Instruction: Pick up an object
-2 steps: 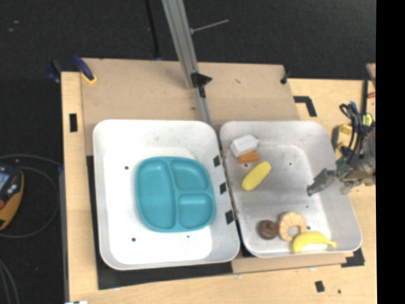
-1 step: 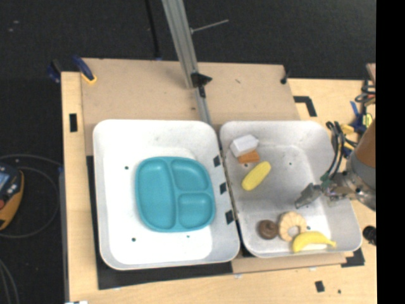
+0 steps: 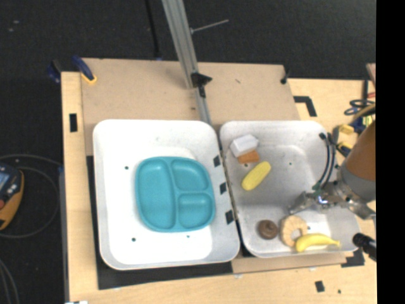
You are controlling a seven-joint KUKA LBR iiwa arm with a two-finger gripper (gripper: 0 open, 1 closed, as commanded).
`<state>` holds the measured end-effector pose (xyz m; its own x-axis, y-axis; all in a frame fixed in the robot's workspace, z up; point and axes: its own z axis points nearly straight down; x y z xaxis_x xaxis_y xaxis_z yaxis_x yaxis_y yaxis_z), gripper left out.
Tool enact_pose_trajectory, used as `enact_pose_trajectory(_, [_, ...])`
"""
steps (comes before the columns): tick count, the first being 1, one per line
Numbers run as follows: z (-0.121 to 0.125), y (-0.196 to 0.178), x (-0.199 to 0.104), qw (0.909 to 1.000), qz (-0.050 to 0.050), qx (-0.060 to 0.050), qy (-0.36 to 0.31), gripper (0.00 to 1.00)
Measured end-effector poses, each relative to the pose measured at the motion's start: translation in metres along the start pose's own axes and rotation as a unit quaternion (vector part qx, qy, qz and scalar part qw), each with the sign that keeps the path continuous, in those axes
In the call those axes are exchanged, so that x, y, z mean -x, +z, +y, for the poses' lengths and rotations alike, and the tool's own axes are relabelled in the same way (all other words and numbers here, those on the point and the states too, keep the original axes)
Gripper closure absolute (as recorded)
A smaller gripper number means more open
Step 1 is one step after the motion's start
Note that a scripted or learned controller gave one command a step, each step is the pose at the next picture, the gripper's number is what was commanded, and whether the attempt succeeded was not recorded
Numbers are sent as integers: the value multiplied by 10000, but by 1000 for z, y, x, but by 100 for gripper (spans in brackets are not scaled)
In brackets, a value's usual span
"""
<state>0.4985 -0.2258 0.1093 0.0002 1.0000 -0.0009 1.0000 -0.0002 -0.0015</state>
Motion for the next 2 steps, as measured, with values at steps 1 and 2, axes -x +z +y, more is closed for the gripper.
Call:
enact_pose_trajectory(1, [2,-14,2,10000,-15,36,15,100])
enact_pose_trajectory(2, [12,-68,-3,10000,-15,49,-21,100])
